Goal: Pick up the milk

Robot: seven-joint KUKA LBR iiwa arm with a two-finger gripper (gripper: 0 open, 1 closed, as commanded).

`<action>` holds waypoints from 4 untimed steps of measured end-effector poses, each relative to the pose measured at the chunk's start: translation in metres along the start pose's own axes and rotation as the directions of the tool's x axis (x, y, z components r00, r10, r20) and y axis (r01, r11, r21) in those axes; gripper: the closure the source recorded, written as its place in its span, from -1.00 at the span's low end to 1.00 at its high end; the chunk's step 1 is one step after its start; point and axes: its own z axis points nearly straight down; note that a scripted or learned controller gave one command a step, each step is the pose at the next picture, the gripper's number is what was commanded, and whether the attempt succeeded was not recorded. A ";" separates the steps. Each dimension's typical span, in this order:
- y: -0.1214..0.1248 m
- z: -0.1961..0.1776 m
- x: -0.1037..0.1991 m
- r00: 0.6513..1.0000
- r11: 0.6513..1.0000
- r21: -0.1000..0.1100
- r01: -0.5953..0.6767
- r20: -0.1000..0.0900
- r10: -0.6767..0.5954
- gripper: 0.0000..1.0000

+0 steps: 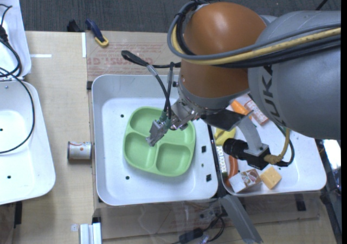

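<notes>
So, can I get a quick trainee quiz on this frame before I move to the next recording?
1. True or false: the gripper is above the green tray.
2. The milk lies: A) on the tray; B) in the right bin, next to the cheese wedge; C) outside both bins.
3. What small thing lies on the bench just left of the tray's bin?

Key: 1 true; 2 B; 3 a can, lying on its side.
</notes>
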 end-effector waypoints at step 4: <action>0.005 0.091 0.008 0.938 0.938 0.012 -0.346 0.004 0.346 1.00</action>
